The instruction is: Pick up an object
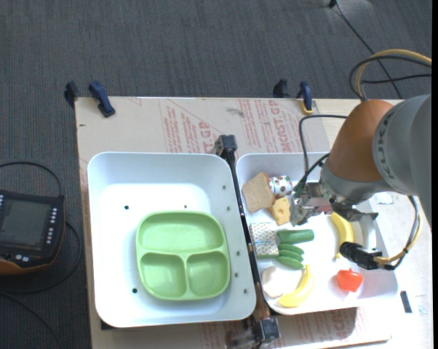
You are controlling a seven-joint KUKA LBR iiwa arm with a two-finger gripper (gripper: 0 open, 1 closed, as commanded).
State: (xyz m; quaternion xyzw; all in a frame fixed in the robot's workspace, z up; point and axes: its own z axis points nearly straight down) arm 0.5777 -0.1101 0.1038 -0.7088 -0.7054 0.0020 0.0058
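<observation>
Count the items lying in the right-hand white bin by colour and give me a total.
Yellow: 3, a curved plastic banana, a second banana, a holed cheese wedge
Green: 2, a smooth cucumber, a bundle of pea pods
Red: 1, a small pepper-like piece
Tan: 1, a toast slice
White: 1, a flat round piece
Others, colour mixed or unclear: 2
Total: 10

Bright, even overhead light with soft shadows; slightly soft focus, whites nearly blown out.

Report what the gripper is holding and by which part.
Cannot be told. The gripper sits low in the right bin beside the cheese wedge, but its fingertips are too small to make out.
</observation>
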